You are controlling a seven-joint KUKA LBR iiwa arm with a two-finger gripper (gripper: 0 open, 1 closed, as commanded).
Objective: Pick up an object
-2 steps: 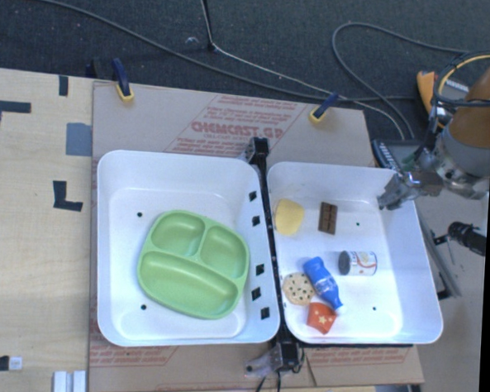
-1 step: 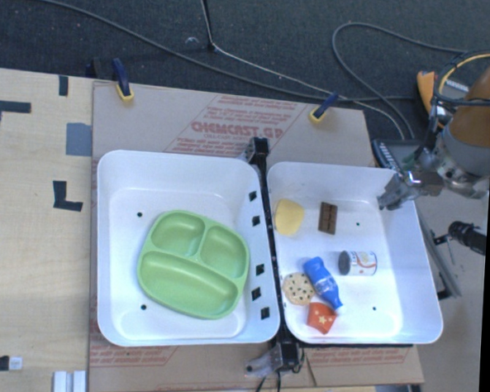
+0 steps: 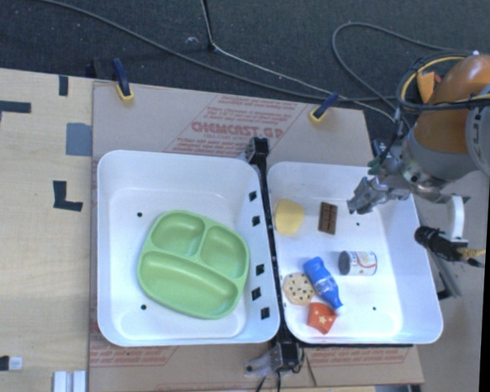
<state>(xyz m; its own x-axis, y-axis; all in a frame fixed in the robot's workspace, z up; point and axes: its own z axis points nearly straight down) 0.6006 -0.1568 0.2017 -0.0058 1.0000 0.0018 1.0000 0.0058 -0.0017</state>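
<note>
While the gripper point(image 3: 362, 198) hangs over the right bin point(image 3: 406, 267), whether open or closed I cannot tell, the brown bar point(image 3: 328, 218) lies nearest. It should drop straight down, centred, straddling the bar's narrow width, clear of the yellow piece point(image 3: 289, 218).

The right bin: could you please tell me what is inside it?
The right bin holds a yellow piece, a brown bar, a small can, a blue bottle, a cookie and a red piece. The gripper hides some floor.
</note>
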